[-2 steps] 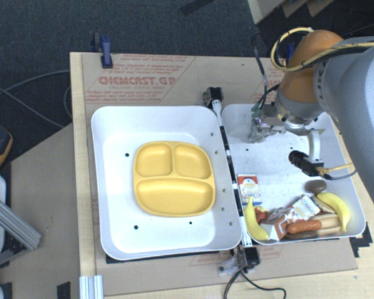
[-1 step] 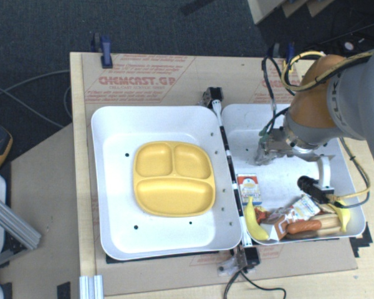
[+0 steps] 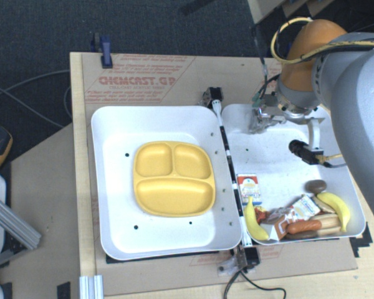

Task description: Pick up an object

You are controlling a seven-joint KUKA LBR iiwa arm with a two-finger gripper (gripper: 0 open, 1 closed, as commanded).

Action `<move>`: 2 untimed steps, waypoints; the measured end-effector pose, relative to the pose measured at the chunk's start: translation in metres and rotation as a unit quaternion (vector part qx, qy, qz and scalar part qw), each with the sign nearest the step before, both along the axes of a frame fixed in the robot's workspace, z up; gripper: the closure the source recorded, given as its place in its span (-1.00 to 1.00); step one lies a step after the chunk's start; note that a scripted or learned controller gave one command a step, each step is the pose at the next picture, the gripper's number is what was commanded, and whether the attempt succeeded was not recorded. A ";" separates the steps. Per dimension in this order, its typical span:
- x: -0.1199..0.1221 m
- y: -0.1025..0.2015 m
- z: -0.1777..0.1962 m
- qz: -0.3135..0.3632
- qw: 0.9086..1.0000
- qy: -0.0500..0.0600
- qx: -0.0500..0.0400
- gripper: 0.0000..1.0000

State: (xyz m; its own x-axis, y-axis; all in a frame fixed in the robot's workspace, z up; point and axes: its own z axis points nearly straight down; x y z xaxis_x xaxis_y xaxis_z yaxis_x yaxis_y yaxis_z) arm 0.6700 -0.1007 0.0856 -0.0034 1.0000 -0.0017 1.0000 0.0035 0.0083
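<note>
The big grey arm with its orange band point(image 3: 311, 42) comes in from the right and hangs over the far end of the right-hand shallow white plastic bin point(image 3: 268, 161), and its two-finger gripper point(image 3: 266, 118) points down at that bin's far left corner; whether the jaws are released or clenched, I cannot tell from this angle. Nothing is visible between them. To the left of the jaws lies the left-hand shallow white plastic bin point(image 3: 112, 167), and in its middle sits a yellow plastic plate with three compartments point(image 3: 173, 178), well apart from the gripper. Now the pickable things: they all crowd the near end of the right bin, well apart from the jaws. A curved yellow banana point(image 3: 255, 222) lies along the divider side, and a second yellow banana point(image 3: 338, 208) lies at the bin's right edge. Between them a reddish sausage-shaped toy point(image 3: 303, 227) rests on a pale bun-like piece, touching a crumpled white and brown wrapper point(image 3: 299, 209). Nearer the jaws, a small white carton with a red top point(image 3: 247, 186) stands just beside the first banana. A small brown rounded lump point(image 3: 315, 186) sits near the second banana.
</note>
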 end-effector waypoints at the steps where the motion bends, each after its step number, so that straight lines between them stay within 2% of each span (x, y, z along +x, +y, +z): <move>1: -0.025 0.002 -0.001 -0.003 1.000 0.006 0.001 1.00; 2: -0.002 0.009 -0.001 -0.001 1.000 0.002 0.000 1.00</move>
State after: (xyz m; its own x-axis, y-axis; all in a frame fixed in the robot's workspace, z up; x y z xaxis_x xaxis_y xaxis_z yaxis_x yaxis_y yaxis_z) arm 0.6676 -0.0914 0.0849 -0.0017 1.0000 -0.0010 1.0000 0.0017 0.0045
